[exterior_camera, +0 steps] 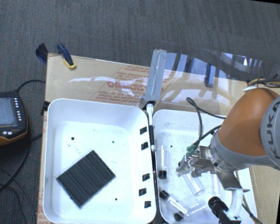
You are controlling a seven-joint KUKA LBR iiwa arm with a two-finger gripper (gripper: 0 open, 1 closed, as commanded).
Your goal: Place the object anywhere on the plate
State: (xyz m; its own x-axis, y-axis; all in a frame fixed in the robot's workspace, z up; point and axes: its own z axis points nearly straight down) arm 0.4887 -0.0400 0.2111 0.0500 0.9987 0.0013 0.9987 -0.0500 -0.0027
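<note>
Hand [188, 166] over R bin [180, 121], plate [86, 177] L

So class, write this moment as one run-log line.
arm: over right bin | pincer: low among clear tubes | plate: dark, left bin, bare | placement: not yet done

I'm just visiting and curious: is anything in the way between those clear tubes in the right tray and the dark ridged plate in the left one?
Yes: the raised walls where the two bins meet, lined with small black clips. The clear tubes lie right of that divider, the dark plate left of it.
</note>
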